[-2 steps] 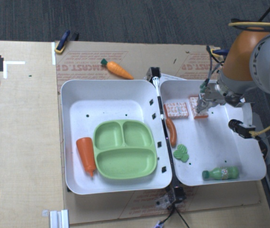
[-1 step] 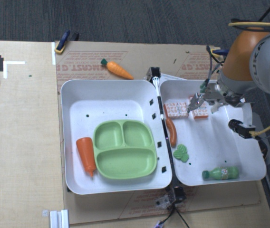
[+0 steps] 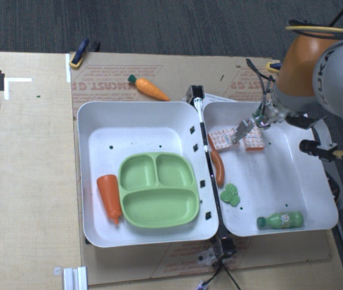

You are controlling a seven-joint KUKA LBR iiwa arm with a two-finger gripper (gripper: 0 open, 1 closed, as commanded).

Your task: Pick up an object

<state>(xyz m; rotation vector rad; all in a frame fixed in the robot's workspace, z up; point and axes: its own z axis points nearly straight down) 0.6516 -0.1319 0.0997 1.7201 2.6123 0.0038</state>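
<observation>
- Here the gripper [image 3: 242, 132] sits over the red-and-white box [image 3: 235, 139] in the right bin [image 3: 292, 180]; whether it grips the box, I cannot tell.
- Just below the box: a sausage [image 3: 219, 167], a green leafy piece [image 3: 230, 194], then a green bottle [image 3: 280, 220].

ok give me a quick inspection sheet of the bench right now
surface: cardboard-covered bench with left bin and right bin side by side
job's things: red-and-white box, sausage, green leafy toy, green bottle in right bin
clutter: green divided plate and orange bottle in left bin; toy carrot on the cardboard
grippers: hand over the box, grip unclear
cables: black wires along the wrist
surroundings: dark floor
</observation>
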